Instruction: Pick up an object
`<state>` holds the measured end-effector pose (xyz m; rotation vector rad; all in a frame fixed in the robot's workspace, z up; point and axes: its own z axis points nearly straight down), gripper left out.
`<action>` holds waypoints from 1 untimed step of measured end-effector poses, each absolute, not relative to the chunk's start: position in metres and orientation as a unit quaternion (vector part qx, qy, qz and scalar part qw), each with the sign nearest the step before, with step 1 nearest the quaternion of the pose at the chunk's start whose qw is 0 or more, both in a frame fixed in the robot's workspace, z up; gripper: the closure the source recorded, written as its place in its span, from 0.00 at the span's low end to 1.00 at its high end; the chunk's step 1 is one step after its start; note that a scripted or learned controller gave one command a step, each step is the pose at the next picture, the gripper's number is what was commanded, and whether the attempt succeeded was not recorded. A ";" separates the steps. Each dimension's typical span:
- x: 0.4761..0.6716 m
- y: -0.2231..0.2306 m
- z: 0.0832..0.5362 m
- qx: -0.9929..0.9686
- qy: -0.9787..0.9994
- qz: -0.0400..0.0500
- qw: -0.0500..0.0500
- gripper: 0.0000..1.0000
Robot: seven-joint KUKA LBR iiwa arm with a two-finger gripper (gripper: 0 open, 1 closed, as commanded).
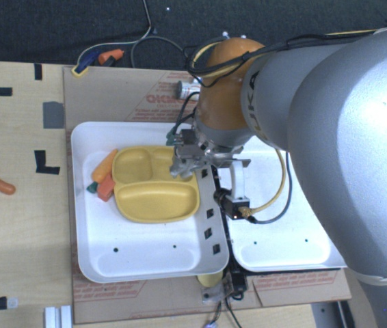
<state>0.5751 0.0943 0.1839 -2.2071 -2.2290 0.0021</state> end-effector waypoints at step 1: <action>0.551 0.025 0.184 -0.709 -0.705 0.002 0.001 1.00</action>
